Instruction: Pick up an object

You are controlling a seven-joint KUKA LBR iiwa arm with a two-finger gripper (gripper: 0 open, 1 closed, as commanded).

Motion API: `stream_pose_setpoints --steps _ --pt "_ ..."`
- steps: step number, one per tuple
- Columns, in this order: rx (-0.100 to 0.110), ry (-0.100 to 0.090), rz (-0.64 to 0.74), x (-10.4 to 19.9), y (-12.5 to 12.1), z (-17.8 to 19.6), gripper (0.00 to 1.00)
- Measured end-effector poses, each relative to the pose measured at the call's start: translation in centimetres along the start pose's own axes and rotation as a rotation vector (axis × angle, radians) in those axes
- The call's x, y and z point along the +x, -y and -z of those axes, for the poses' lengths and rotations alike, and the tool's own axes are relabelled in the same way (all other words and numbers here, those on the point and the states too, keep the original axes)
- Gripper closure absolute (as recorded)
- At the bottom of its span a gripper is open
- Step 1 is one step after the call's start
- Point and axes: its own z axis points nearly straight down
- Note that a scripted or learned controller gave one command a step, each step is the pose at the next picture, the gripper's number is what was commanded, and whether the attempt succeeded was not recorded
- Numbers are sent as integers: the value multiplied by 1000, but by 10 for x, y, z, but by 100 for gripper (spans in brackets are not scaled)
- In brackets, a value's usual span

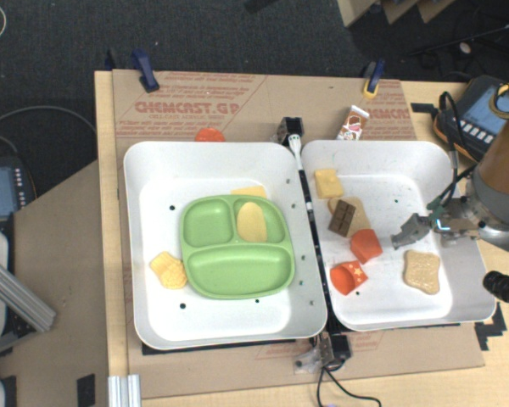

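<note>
1. The grey two-finger gripper (410, 230) reaches in from the right and hangs over the right shallow white plastic bin (390, 312), near that bin's right wall.
2. Its dark fingers point left and look slightly parted, with nothing visible between them; how far they are open cannot be told for certain.
3. Just below the fingertips lies a tan, flat toast-shaped toy slice (422, 271), near the right bin's lower right corner; whether the gripper touches it cannot be told.
4. Left of the gripper, towards the bin's middle, sits an orange-red toy block (366, 246).
5. An orange-red toy cup on its side (348, 277) rests beside the bin's left wall, below the block.
6. A brown chocolate-bar-shaped toy (343, 217) lies above the block, and a pale yellow cheese-like cube (327, 182) sits near the bin's upper left corner.
7. The left shallow white plastic bin (153, 164) carries a green three-compartment plastic plate (234, 265) at its centre.
8. A pale yellow oval toy (251, 221) lies in the plate's upper right compartment.
9. A yellow waffle-textured toy (167, 270) rests on the bin floor touching the plate's left edge.
10. A small brown-and-white carton (353, 124) lies on the cardboard-covered bench (119, 227) just past the right bin's far rim.
</note>
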Motion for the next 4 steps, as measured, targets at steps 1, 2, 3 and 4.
stream_pose_setpoints --steps 1,2,3,4 --pt "6 -5 7 62 -33 -78 0" --pt "4 -2 0 62 -38 -106 0" --pt "0 0 -2 61 -39 -94 100" --pt "-15 -1 10 138 -93 2 100"
